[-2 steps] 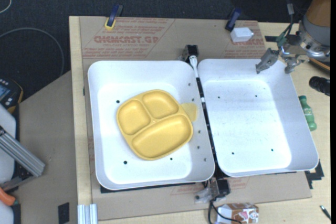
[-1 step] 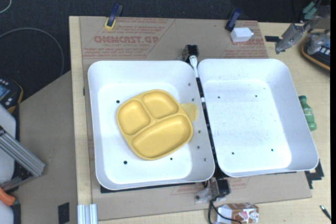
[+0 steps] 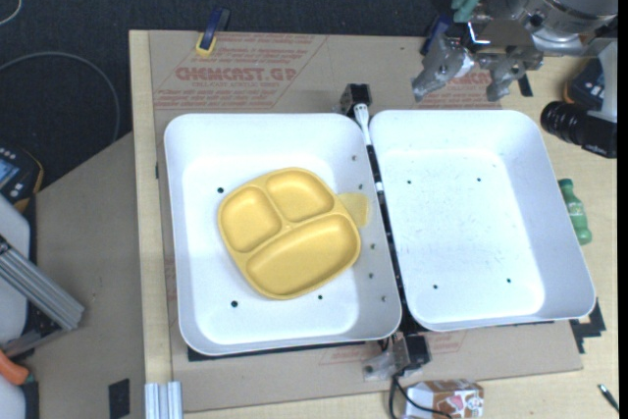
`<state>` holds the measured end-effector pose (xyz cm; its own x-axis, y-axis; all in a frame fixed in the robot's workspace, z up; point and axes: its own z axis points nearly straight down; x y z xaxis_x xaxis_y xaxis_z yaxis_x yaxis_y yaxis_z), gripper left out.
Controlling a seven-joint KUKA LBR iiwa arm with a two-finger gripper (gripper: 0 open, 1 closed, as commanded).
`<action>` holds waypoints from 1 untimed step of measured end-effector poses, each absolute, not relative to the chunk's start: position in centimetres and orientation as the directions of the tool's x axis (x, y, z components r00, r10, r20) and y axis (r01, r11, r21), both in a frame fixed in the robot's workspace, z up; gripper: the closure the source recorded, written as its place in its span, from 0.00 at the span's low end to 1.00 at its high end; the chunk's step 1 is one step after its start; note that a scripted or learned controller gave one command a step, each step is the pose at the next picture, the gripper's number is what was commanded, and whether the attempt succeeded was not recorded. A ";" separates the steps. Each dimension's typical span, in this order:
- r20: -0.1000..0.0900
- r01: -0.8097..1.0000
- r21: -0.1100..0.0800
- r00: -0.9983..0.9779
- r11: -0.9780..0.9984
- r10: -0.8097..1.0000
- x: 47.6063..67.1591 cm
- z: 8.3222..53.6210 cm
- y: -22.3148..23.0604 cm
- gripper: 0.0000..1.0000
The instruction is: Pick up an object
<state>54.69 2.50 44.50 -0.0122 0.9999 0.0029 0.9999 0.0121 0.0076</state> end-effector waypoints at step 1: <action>0.003 1.000 0.009 -0.007 0.007 1.000 50.2 51.9 8.3 0.00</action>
<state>50.22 8.31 51.86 -0.0073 1.0000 0.0030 0.9999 0.0073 0.0092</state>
